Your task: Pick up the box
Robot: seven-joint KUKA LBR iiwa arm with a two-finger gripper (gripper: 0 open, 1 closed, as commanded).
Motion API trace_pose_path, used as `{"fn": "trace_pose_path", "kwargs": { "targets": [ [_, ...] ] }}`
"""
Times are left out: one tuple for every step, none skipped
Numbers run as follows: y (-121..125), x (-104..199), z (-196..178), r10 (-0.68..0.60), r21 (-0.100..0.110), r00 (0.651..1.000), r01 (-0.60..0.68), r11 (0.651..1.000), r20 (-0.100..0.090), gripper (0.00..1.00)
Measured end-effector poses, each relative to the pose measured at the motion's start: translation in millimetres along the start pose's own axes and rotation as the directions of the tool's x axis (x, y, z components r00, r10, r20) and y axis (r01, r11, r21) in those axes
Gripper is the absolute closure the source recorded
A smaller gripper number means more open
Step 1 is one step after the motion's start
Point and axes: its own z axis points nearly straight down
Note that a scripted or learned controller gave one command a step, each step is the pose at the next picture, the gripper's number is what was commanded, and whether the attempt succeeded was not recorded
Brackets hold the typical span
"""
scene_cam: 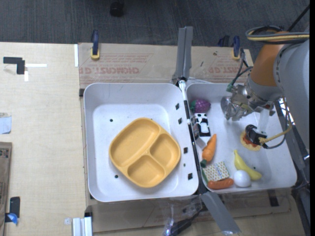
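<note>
At the near edge of the right bin [288, 178], a small patterned box [217, 171] lies flat, touching a reddish sausage-like item [221, 184] on its near side, with a white egg-shaped object [241, 179] and a banana [244, 165] just beside it to the right. A carrot [209, 148] lies tilted just beyond the box, against the bin's left wall. Farther in, a black-and-white item [201, 125] sits by the same wall; its make cannot be determined. A purple object [201, 104], possibly grapes, lies beyond that. A round yellow-and-red piece [251, 140] is partly covered by a black cable fitting. The claw [235, 108] hangs over the far part of the right bin, well apart from the box; whether it is released or clenched cannot be told. The left bin [96, 146] holds a yellow divided plate [144, 152]. The arm [290, 63] is cut off at the right.
</note>
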Motion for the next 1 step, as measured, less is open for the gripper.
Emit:
{"fn": "trace_pose_path", "kwargs": {
  "targets": [
    [-9.1,-38.1,-90.4,-0.206,-0.004,0.979,0.206,0.979,-0.002,1.00]
  ]
}}
